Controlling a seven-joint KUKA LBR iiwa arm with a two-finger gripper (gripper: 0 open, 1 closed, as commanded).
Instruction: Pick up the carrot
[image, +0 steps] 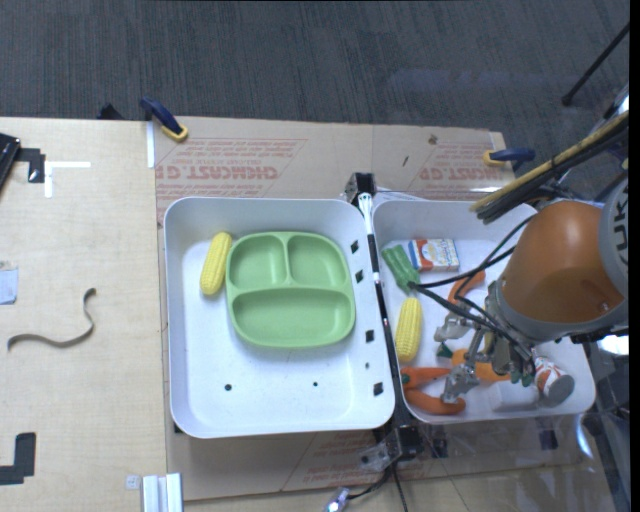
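Left bin (190, 395): a green divided plate (291, 288) sits mid-bin, with an ear of corn (214, 263) just beside its left rim, lying near upright in the view. Nothing here bears on the task.

Right bin (440, 210): crowded. A second ear of corn (408, 327) lies along the left wall, long axis running up-down in the view. Above it a green leafy piece (402, 266) and a small carton (436, 254) near the far wall.

Carrot (428, 374): orange, near the front-left corner of the right bin, below the corn. Long axis looks roughly left-right, the tip pointing toward the dividing wall. Another orange piece (430, 404) lies just below it, close to the front wall; hard to say whether it is part of the same thing.

Gripper (462, 378): low over the bin, just right of the carrot and possibly touching its right end. Cables and brackets clutter the spot, so I cannot tell how the jaws stand, nor whether anything sits between them.

Judgement: the carrot lies left of the jaws, so a close across its short width is called for. Room is tight, with corn above, front wall below and dividing wall to the left. A small white and orange item (552, 381) sits to the right.
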